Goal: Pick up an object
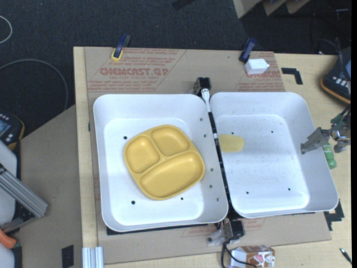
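Observation:
A yellow divided plate (163, 161) lies flat in the left bin (106, 149), a little left of its middle. A small pale yellow flat piece (231, 143) rests on the floor of the right bin (268, 200), close to the wall shared with the left bin. My gripper (322, 140) hangs over the right bin's right rim at the frame's right edge, far from both objects. Its grey parts and a green piece show there, and nothing is visibly held.
The bins stand on a brown cardboard sheet (167, 66). A small white block (256, 66) and two clamps (119, 48) sit at its back edge. Cables and a small connector (237, 244) lie at the front between the bins.

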